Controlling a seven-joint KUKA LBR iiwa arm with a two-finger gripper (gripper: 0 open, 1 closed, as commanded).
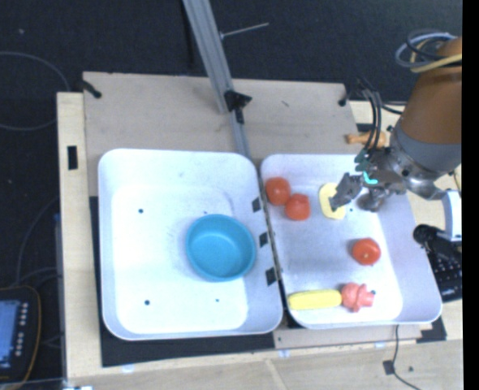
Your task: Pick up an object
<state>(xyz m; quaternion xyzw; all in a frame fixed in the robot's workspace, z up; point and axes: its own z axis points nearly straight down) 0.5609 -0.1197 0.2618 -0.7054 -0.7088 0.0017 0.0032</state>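
Three red balls point(278, 190), one blue bowl point(219, 247).

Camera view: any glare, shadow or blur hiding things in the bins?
Camera view: soft overall, small items lack detail; white bins bright but not washed out; blue bowl shows mild sheen; gripper darkens the pale yellow piece beside it.
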